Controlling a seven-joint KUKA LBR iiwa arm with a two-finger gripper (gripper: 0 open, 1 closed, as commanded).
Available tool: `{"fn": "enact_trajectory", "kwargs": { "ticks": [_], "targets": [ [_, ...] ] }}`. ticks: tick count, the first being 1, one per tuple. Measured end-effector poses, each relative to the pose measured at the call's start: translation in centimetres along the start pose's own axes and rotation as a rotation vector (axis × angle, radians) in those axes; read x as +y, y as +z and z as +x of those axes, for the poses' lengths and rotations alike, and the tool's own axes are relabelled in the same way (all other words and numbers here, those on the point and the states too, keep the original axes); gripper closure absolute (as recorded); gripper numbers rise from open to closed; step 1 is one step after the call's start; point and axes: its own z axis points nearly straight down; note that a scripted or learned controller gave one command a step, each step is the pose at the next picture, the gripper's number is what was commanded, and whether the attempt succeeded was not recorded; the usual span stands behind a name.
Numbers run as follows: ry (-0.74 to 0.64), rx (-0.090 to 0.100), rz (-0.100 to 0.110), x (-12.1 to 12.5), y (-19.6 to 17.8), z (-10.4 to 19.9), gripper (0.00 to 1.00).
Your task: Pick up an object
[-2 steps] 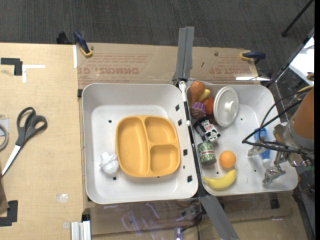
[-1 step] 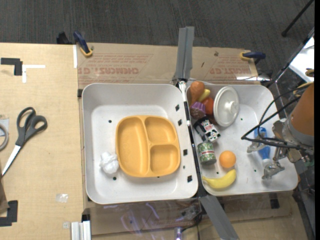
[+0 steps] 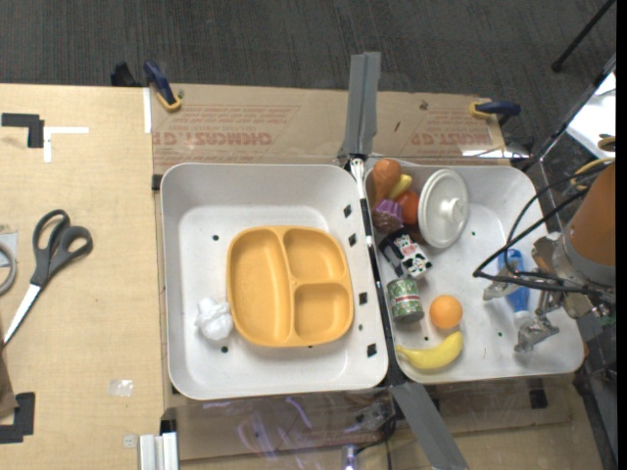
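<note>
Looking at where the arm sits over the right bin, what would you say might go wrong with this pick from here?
1. The gripper hangs over bare floor at the right bin's right side; closing there would likely catch nothing.
2. The objects crowd the bin's left wall: the can, orange ball and banana lie close together, so a reach may nudge neighbours.
3. The round ball may roll off the fingers.
</note>
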Motion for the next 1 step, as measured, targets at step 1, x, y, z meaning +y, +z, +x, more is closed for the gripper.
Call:
{"fn": "enact_trajectory", "kwargs": {
  "ticks": [1],
  "targets": [
    [-0.036, 0.003, -0.002, 0.78, 0.14, 1.00, 0.00]
  ]
}}
